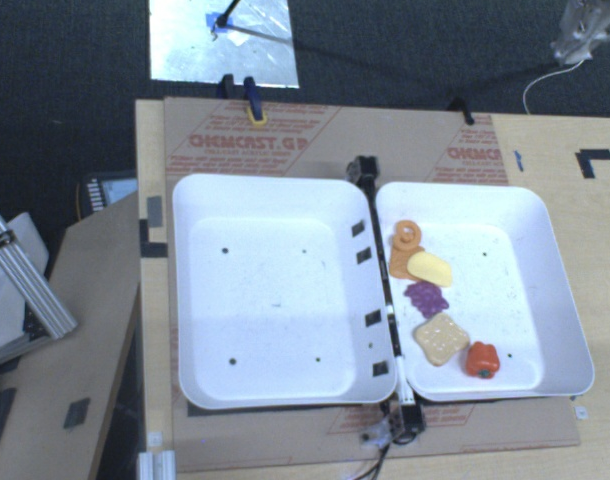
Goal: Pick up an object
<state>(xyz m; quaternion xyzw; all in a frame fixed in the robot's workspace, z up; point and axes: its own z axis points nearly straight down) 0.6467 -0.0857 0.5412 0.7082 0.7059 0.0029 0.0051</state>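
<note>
Several toy foods lie along the left side of the right bin [545, 268]: an orange pretzel ring [407, 235], a yellow lemon-like piece [430, 268], a purple grape cluster [426, 297], a tan slice of bread [442, 339] and a red pepper [482, 359]. My gripper [582, 30] hangs at the top right corner of the view, far above and behind the right bin, well away from every object.
The left bin [270, 288] sits beside the right one, with a black hinge strip [380, 288] between them. Both rest on a cardboard sheet [285, 133]. A shiny metal plate [223, 28] lies at the back left.
</note>
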